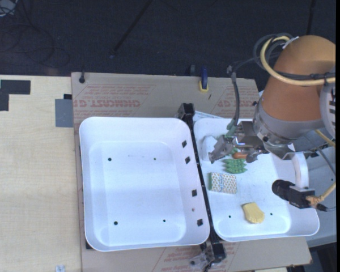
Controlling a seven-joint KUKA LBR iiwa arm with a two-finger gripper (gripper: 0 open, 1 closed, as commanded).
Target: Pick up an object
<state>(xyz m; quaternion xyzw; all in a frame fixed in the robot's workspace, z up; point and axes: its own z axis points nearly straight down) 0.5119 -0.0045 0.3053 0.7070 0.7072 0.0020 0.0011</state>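
- I see both bins (136, 129) plain white, with small dark dots on the left one's floor.
- The lump (253, 212) is yellow.
- The packet (224, 182) is white, speckled with green dots.
- The ridged piece (235, 165) is green.
- The arm (300, 84) has an orange band.
- The counter (28, 180) is pale wood.

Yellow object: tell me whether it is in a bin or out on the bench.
In. The yellow object lies on the floor of the right bin, near its front edge, apart from the hand farther back.
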